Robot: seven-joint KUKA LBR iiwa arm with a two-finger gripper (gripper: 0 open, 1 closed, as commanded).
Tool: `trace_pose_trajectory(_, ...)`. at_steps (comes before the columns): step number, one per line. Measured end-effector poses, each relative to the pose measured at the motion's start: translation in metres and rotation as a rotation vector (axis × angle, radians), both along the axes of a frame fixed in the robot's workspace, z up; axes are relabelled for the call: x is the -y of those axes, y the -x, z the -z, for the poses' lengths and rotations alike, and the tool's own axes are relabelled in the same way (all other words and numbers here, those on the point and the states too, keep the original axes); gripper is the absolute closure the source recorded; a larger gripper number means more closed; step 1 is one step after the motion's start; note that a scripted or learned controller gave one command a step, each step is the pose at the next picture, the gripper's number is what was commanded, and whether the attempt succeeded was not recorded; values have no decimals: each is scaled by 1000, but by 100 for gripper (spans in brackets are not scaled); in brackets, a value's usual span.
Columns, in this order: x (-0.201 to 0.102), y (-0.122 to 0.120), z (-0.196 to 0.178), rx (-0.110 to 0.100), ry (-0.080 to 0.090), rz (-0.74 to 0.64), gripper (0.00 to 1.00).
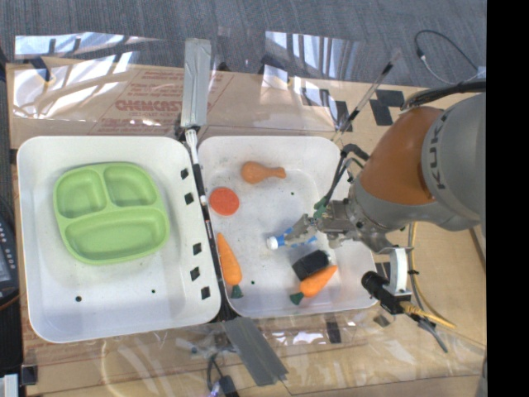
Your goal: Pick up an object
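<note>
The right bin holds several toys. An orange drumstick lies at the back and a red-orange disc near the left wall. One carrot rests along the left wall. A small blue and white object lies mid-bin, with a black block and a second carrot just in front of it. My gripper is low in the right half of this bin, right beside the blue and white object's right end and just behind the black block. I cannot make out whether it touches either one.
The left bin holds a green divided plate. A strip of grey tape runs behind the ridge between the bins. The arm's grey and orange wrist hangs over the right bin's right wall. Cables lie at the front right.
</note>
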State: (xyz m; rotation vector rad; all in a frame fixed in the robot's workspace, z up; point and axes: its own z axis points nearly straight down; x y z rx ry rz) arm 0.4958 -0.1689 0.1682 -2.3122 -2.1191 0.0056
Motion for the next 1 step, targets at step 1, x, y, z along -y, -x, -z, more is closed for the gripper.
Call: trace_pose_trajectory(1, 27, 20, 69, 3, 0, -7, 0)
